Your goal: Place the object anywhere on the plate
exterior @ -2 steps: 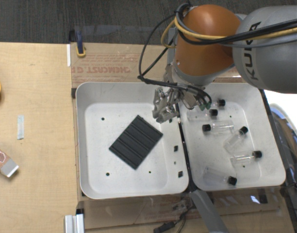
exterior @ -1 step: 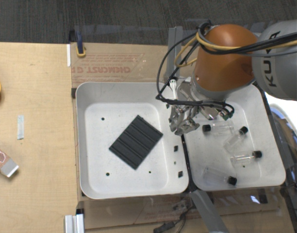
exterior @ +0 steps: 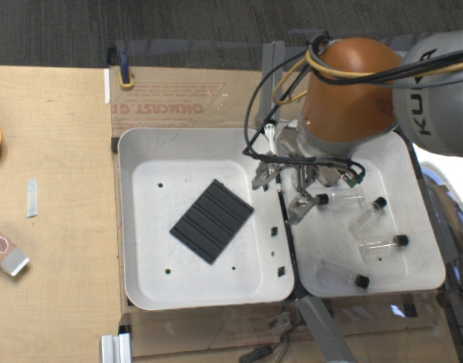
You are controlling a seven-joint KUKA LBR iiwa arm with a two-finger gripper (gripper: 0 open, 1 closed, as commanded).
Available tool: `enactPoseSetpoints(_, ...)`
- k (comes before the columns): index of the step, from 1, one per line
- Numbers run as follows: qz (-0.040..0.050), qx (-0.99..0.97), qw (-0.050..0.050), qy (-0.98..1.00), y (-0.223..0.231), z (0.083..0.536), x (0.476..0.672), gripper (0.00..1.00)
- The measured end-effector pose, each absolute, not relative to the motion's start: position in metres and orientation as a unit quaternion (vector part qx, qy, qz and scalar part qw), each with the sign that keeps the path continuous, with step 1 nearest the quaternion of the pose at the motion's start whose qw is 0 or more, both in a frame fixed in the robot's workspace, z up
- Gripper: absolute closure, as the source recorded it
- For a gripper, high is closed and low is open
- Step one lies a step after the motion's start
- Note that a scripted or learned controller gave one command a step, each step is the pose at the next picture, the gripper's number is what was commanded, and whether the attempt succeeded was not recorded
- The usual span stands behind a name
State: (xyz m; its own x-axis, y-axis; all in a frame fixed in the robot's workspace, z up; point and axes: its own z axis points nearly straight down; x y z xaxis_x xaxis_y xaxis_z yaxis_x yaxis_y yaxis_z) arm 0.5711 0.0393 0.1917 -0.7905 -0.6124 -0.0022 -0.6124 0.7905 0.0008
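**Over the divider between the bins: arm parked low, vials all on the right side**

Across the whole left side runs the wooden bench [exterior: 57, 127], with a sheet of printed cardboard [exterior: 178, 104] lying just behind the bins. The grey arm [exterior: 436, 89] comes in from the right, and its orange band [exterior: 349, 89] covers the back left corner of the right bin [exterior: 421, 271], with cables looping around it.

The left bin [exterior: 124, 203] holds the plate [exterior: 212, 221], a dark ribbed rectangle lying flat and turned diagonally, roughly in the middle of the bin floor. Nothing is resting on it.

The gripper [exterior: 298, 203] hangs under the orange band, right at the wall the two bins share, on the right bin's side of it. Honestly can't tell whether it's open or closed, too much cable and hardware clutter around it, and nothing can be made out in its grasp.

The task objects look like small clear vials with black caps, all lying in the right bin: one vial [exterior: 339, 199] just beside the gripper, a second vial [exterior: 371, 212] a bit further right, a third vial [exterior: 384, 243] below that, and a fourth vial [exterior: 345, 278] near the front edge.

Small stuff: a couple of tiny black bits [exterior: 274, 231] on the left bin's floor near the divider, plus a grey strip [exterior: 32, 199] and a little block [exterior: 6, 252] out on the bench, well apart from the bins.
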Motion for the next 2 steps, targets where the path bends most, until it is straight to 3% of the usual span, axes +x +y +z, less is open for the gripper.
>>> enactPoseSetpoints(1, 0.0009, -0.34, 0.002, 0.94, 0.101, 0.203, 0.619, 0.0)
enactPoseSetpoints(2, 0.0009, -0.18, 0.003, 0.984, 0.162, 0.221, 0.66, 0.0)
